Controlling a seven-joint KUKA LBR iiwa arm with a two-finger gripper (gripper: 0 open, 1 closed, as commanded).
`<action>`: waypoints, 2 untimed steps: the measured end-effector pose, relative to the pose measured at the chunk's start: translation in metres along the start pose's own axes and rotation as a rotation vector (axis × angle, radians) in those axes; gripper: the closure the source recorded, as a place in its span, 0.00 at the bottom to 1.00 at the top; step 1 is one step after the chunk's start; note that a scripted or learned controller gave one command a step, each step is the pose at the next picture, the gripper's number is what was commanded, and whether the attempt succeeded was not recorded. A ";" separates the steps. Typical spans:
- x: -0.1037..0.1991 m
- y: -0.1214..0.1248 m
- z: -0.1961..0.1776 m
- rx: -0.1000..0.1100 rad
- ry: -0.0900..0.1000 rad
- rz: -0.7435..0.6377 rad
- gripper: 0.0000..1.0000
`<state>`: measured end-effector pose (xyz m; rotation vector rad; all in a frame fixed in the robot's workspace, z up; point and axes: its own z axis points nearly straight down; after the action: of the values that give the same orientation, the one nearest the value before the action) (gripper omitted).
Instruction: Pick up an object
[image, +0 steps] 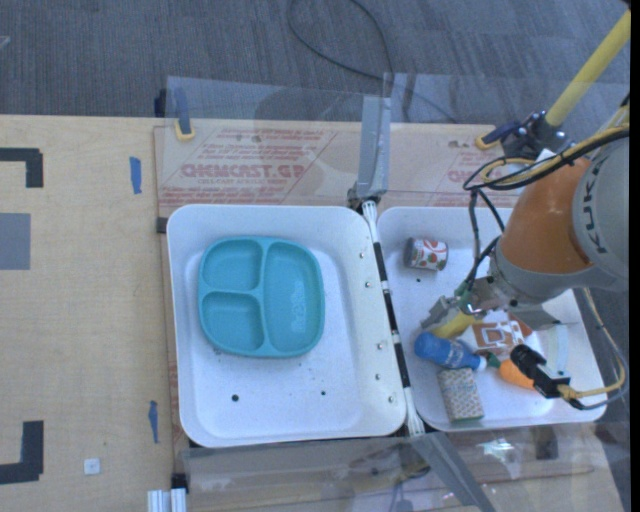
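Your gripper (462, 305) sits low in the right bin (430, 415), over the cluster of objects near its middle; you cannot tell from this slanted view what state it is in, or whether it has hold of anything. Just beside it lie a yellow object (450, 325) and a blue bottle (447, 352), with a speckled block (461, 394) below them. A small can (427, 254) rests apart, nearer the far wall. The left bin (190, 400) holds a teal divided plate (262, 297).
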<state>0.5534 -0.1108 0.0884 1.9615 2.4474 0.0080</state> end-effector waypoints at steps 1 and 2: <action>-0.002 0.001 -0.011 -0.004 -0.001 0.004 1.00; -0.001 0.001 -0.010 -0.004 -0.001 0.003 0.00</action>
<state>0.5543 -0.1121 0.0988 1.9637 2.4418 0.0117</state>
